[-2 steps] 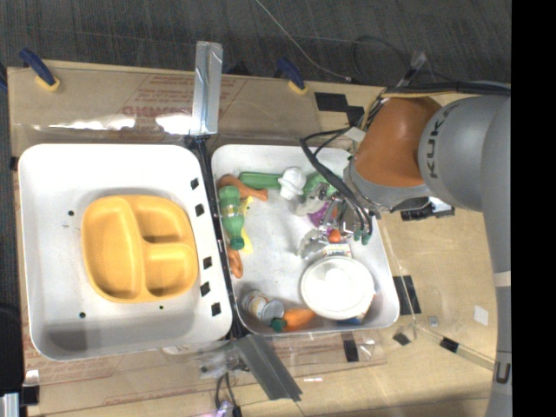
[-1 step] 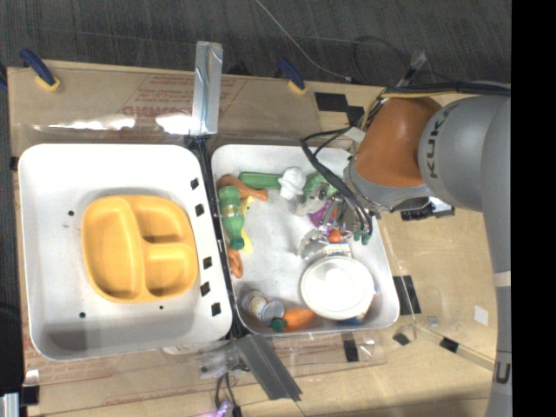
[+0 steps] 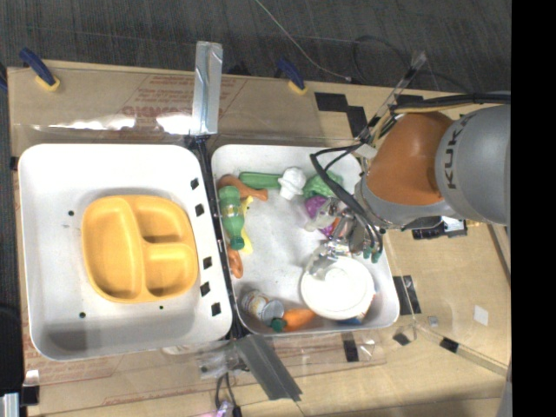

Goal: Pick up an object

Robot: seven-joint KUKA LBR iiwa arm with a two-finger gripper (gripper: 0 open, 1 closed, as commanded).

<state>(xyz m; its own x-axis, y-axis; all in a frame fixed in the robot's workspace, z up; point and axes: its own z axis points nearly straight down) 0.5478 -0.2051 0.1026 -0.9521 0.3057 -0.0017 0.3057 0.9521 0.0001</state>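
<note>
The gripper hangs low in the right bin, just above 1 white bowl; whether its fingers are open or closed I cannot tell. Around it lie 1 green bottle, 1 carrot and other toys. The left bin holds 1 yellow divided tray.

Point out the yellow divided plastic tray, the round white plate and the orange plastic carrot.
yellow divided plastic tray (image 3: pixel 139 246), camera view, central divider.
round white plate (image 3: pixel 337 290), camera view, middle.
orange plastic carrot (image 3: pixel 298 319), camera view, body.
</note>
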